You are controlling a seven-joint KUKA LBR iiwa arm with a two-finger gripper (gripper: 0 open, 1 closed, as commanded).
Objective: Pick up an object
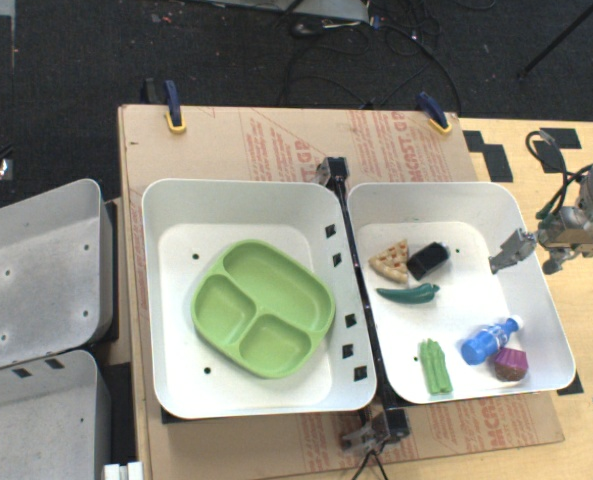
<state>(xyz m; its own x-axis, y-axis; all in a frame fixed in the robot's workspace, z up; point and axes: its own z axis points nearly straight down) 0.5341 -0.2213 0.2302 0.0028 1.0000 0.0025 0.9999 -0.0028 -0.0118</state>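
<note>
The jaws [529,251] hang over the right bin's [476,203] right rim, spread apart with nothing between them. The objects lie below in that bin (pizza slice [390,261], black block [428,258], green pepper [409,293], blue bottle [489,340]).

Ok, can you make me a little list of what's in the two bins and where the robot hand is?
left bin: one green divided plate
right bin: pizza slice, black block, dark green pepper, green asparagus bundle, blue bottle, purple object
touching: pizza slice and black block look close, contact unclear
gripper: at the right bin's right rim, holding nothing
</note>
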